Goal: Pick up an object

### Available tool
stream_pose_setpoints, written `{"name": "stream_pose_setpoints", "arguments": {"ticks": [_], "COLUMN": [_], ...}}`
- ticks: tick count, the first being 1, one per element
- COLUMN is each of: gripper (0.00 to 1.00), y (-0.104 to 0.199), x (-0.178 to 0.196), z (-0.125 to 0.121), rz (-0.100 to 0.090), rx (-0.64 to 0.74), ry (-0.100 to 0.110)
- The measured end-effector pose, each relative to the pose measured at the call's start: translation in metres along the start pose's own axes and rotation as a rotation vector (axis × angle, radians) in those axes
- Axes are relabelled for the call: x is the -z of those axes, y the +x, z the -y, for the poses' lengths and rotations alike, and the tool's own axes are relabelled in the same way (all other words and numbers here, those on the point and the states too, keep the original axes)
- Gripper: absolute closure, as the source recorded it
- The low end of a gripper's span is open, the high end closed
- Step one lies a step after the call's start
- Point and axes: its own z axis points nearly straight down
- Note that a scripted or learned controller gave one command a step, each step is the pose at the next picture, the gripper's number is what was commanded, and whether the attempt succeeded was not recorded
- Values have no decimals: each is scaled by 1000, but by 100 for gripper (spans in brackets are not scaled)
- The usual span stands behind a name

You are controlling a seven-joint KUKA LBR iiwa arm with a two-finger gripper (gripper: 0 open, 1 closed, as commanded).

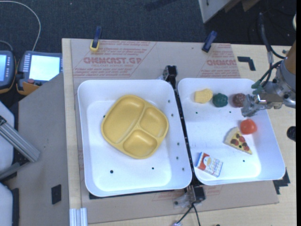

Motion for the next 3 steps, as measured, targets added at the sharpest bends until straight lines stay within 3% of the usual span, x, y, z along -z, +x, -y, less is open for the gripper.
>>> {"name": "stream_pose_setpoints", "arguments": {"ticks": [1,2,3], "gripper": [100,100,100], "y": [49,101,157], "x": [-26,-49,-49], "z": [-8,-20,-24], "rz": [-5,-5,-4], "rx": [4,4,5], "ry": [12,13,7]}}
